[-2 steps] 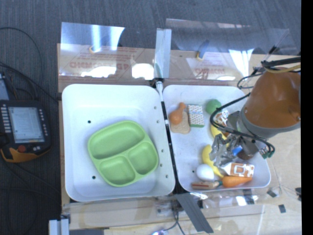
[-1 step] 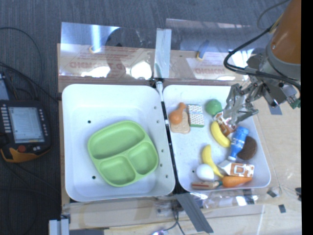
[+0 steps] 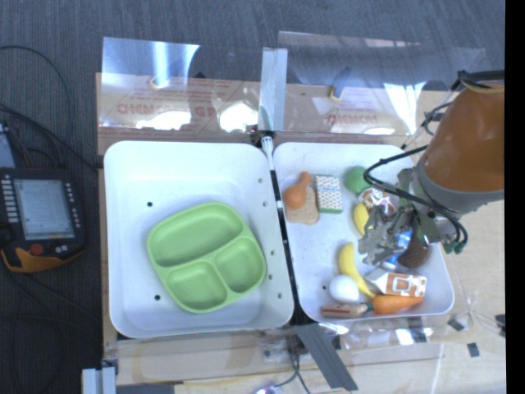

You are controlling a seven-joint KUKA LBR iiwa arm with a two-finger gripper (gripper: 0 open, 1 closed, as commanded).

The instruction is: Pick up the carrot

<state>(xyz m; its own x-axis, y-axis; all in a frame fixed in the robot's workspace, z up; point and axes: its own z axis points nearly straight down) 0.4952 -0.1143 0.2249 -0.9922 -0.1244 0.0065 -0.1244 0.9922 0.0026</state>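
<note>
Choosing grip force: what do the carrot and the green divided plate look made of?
The carrot looks like smooth moulded plastic, uniformly orange with a slight sheen, probably toy food. The green divided plate looks like matte hard plastic, with an even colour and rounded moulded compartments.

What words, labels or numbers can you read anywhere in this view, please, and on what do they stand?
None can be read for certain.
Red lettering on the clear panels behind the left bin and right bin: mirrored and blurred.
Screen of the handheld pendant: too small.
Small patterned box: print too small.
Small orange-and-white carton near the carrot: markings blurred.
</note>
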